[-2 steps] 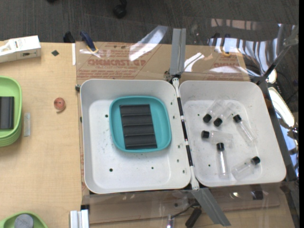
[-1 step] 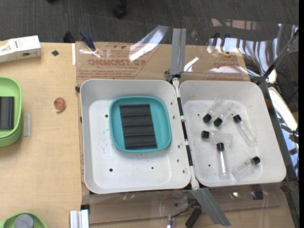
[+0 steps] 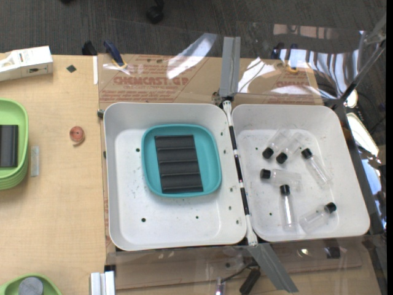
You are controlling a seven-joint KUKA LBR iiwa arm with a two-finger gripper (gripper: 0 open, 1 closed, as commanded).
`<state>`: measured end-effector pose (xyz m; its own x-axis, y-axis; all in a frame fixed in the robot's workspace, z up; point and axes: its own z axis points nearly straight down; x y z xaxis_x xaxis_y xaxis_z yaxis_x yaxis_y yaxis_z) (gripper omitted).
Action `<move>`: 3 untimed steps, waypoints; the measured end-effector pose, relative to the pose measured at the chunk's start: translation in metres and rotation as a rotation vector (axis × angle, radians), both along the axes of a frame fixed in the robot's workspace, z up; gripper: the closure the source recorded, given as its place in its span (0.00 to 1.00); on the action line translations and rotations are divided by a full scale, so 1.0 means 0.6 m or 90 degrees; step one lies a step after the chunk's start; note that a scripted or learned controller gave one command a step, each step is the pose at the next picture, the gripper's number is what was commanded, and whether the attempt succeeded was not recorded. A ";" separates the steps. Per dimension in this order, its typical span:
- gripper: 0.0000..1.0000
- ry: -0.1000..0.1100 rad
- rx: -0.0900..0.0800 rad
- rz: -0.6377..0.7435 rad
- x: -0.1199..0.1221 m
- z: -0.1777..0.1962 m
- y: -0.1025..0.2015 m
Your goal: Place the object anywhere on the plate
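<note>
1. Wooden tabletop [image 3: 55, 226] carries two shallow white bins side by side – the teal plate [image 3: 181, 160] is the landmark.
2. Left of the plate, at the tabletop's edge, sits a green stack of dishes [image 3: 12, 143]; between it and the plate lies a small reddish disc [image 3: 76, 134].
3. The plate rests in the left bin [image 3: 166, 220], holding a dark ribbed block [image 3: 178, 163].
4. Right of the plate, the right bin [image 3: 295, 118] holds clear vials with black caps [image 3: 285, 203] – scattered, lying at different angles, none on the plate.
</note>
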<state>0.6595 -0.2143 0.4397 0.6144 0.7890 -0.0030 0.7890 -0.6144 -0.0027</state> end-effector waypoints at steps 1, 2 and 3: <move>0.00 0.001 0.000 -0.092 -0.032 0.000 -0.001; 0.00 0.000 0.000 -0.147 -0.007 0.000 -0.002; 0.00 0.001 0.000 -0.242 -0.022 -0.001 -0.010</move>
